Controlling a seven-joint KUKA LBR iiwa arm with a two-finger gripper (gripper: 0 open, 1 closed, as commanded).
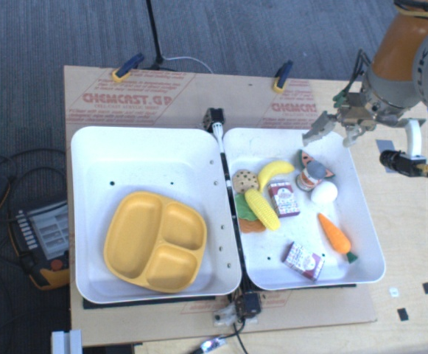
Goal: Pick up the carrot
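Observation:
An orange carrot (pixel 334 233) with a small green tip lies slantwise in the right bin (pixel 367 220), near its right wall and toward the front. My gripper (pixel 334 130) hangs over the bin's back right corner, well behind the carrot. Its two fingers (pixel 317 130) are spread apart with nothing between them.
The right bin also holds a banana (pixel 275 171), a corn cob (pixel 262 208), a cookie (pixel 243 179), a white egg (pixel 323 192), a small can (pixel 313 174) and two small red boxes (pixel 283 198) (pixel 303 260). A yellow divided plate (pixel 155 239) lies in the left bin (pixel 96 161).

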